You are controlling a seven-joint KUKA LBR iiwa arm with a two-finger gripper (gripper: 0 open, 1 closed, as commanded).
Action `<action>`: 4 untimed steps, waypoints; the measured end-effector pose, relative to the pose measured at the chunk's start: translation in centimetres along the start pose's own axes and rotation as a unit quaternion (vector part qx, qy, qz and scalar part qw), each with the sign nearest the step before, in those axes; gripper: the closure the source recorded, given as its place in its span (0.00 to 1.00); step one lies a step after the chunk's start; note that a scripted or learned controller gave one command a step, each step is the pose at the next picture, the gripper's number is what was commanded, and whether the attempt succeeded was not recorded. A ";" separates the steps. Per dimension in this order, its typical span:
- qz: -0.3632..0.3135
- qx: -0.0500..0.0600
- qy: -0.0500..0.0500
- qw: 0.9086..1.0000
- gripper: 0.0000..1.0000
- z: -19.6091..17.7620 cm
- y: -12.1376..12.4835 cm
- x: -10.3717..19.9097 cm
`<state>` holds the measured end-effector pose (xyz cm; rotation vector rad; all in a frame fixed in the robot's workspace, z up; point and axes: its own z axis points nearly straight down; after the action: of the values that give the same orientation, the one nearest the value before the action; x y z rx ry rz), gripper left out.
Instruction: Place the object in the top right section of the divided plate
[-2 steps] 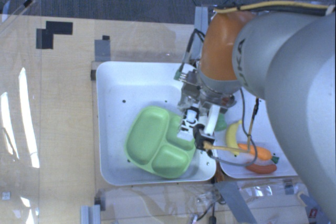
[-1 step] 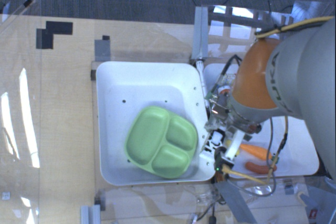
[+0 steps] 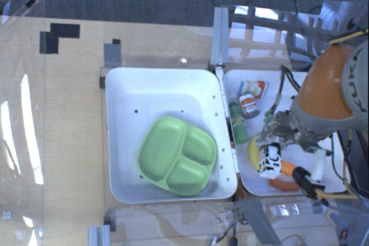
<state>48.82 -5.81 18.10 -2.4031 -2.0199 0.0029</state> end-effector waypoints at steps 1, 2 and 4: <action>-0.001 -0.002 0.000 1.000 1.00 -0.1 4.5 8.9; -0.074 0.000 0.000 0.997 1.00 0.0 1.8 14.6; -0.209 -0.003 -0.001 0.978 1.00 -0.4 3.2 4.5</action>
<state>52.70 -1.97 18.53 -1.9302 -2.4813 -0.0018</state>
